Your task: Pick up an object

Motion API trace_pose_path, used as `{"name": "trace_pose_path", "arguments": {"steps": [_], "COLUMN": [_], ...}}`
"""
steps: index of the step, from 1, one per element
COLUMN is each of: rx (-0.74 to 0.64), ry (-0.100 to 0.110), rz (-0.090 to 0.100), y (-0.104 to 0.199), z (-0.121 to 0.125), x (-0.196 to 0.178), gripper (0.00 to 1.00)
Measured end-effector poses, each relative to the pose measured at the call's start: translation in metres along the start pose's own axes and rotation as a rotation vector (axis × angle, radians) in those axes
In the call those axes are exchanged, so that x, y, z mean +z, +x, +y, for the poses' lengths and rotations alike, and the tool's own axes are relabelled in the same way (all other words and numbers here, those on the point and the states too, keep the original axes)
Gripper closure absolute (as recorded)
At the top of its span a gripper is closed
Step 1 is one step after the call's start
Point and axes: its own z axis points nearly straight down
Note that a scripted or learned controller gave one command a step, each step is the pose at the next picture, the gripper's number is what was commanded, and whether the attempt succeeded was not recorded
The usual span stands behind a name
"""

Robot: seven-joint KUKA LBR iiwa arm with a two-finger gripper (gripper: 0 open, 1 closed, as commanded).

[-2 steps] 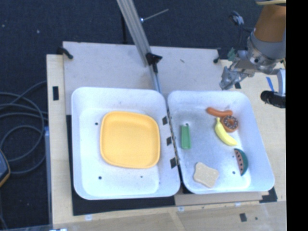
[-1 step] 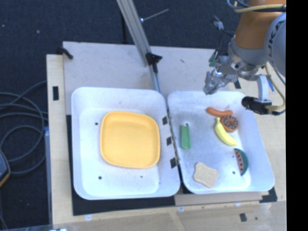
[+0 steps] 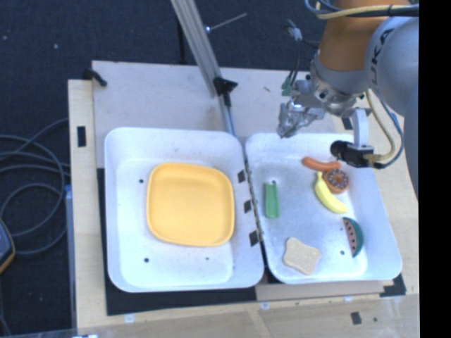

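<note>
The right bin holds several toy foods: a green stick, a slice of bread, a yellow banana, a watermelon wedge, an orange sausage and a small round brown piece. My gripper hangs above the far left edge of that bin, well above the objects, with nothing seen between its fingers. Its fingertips sit close together.
A yellow square plate lies in the left bin. A slanted metal pole rises from behind the bins' junction. Cables lie on the dark floor at the left. A black cable connector hangs over the right bin's far side.
</note>
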Motion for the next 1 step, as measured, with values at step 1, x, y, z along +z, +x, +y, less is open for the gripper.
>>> {"name": "trace_pose_path", "arguments": {"steps": [1], "rx": [0.000], "ry": [0.002], "rz": [0.000], "y": [0.0516], "z": [-0.0042], "x": [0.0151], "gripper": [1.00]}}
